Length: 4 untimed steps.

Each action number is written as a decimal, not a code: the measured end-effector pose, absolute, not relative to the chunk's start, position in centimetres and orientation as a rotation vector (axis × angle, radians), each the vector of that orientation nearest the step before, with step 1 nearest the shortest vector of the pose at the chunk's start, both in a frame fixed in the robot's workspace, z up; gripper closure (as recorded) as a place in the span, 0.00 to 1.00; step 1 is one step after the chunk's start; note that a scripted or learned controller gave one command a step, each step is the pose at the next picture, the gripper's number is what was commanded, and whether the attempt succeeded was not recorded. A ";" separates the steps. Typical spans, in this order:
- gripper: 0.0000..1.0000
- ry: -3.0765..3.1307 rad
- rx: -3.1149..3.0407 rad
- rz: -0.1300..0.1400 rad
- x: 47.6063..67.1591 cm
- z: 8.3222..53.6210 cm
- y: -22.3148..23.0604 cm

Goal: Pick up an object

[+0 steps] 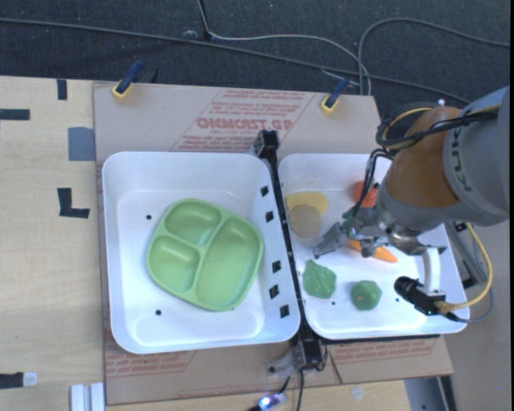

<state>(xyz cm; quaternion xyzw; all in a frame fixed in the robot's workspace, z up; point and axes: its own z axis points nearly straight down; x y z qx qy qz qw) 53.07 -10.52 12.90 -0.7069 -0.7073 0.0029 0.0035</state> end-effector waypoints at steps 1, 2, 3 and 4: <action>0.00 -2.223 -2.221 0.003 53.1 8.3 -10.5; 1.00 -2.225 -2.221 0.000 53.1 9.6 -10.5; 1.00 -2.224 -2.223 -0.003 52.9 14.9 -11.4; 1.00 -2.227 -2.223 -0.005 53.3 21.2 -11.4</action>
